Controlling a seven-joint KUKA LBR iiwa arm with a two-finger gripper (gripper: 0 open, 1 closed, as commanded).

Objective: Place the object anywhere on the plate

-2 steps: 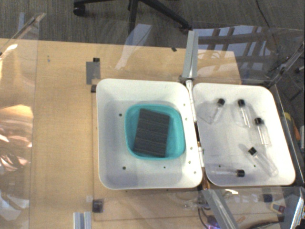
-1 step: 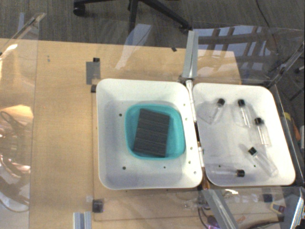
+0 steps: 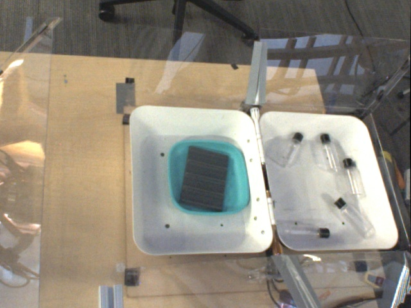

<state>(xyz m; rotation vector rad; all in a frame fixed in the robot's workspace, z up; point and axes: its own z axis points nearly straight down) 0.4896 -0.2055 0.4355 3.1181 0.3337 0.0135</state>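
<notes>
wooden worktop [image 3: 77,191] runs across the view, with clear plastic panels standing along its left side and back right corner. beyond its far edge, grey carpet and the black legs of an office chair [image 3: 180,5].

two shallow white bins sit side by side, touching along a central seam. left bin [image 3: 148,223] is the slightly larger one; right bin [image 3: 379,223] lies against it on the right.

left bin: a teal plate [image 3: 239,197] with rounded corners sits near the middle of the bin floor, its walls apart from the bin walls on all sides. on the plate lies a dark grey ridged block [image 3: 204,178], flat, tilted slightly clockwise from the bin edges. the block lies wholly inside the plate rim, teal showing round it on every side.

right bin: five clear vials with black caps, all lying on their sides and apart from one another. one at upper left [image 3: 292,147], one at upper middle [image 3: 327,151], one toward the right wall [image 3: 353,177], one lower right [image 3: 352,215], one along the near wall [image 3: 303,230], cap to the right.

small dark brackets: one [image 3: 126,98] on the worktop just behind the left bin's far left corner, another [image 3: 131,275] near its front left corner.

tool state: cannot tell.
</notes>
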